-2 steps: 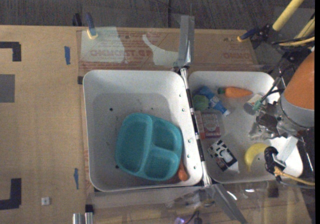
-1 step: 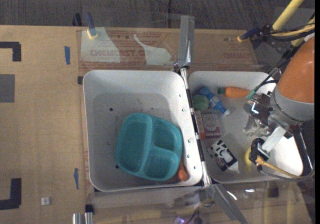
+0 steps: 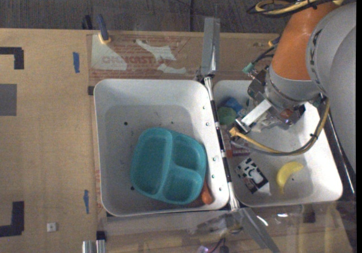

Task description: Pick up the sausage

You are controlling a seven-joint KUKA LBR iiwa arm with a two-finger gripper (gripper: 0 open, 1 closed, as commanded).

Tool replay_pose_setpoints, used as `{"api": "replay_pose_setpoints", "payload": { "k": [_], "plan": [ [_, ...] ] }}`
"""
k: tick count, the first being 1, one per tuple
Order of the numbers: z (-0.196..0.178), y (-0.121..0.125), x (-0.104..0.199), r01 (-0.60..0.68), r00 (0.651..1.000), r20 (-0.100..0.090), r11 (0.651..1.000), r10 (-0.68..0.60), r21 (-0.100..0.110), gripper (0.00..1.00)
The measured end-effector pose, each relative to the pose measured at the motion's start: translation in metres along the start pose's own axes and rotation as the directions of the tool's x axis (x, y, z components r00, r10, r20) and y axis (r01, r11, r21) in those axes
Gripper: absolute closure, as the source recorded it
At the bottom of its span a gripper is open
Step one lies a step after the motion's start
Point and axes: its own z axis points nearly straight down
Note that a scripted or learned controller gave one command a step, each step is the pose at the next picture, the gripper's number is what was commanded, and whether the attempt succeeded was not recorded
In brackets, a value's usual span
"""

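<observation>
A reddish-brown elongated piece (image 3: pixel 237 143), likely the sausage, lies by the left wall of the right bin (image 3: pixel 325 189), partly covered by the arm's cable. My gripper (image 3: pixel 276 117) hangs over the upper middle of that bin, just right of the piece, with the grey and orange wrist hiding most of it.
The right bin also holds a blue item (image 3: pixel 232 103), a green item (image 3: pixel 226 115), a black-and-white item (image 3: pixel 251 175) and a yellow banana (image 3: pixel 288 172). In the left bin (image 3: pixel 113 104) lies a teal divided plate (image 3: pixel 168 164), with a small orange piece (image 3: pixel 207 195) at its lower right edge.
</observation>
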Motion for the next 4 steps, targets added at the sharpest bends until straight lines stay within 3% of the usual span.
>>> {"api": "replay_pose_setpoints", "payload": {
  "k": [1,2,3,4],
  "plan": [
    [0.001,-0.018,0.061,0.098,0.995,0.000,0.995,-0.098,-0.001,1.00],
    [-0.008,-0.019,0.062,0.104,0.995,0.002,0.995,-0.104,0.000,1.00],
    [0.007,0.071,0.065,0.146,0.989,0.000,0.989,-0.146,-0.001,1.00],
    [0.062,0.063,0.027,0.136,0.991,0.000,0.991,-0.136,0.002,1.00]
  ]
}}
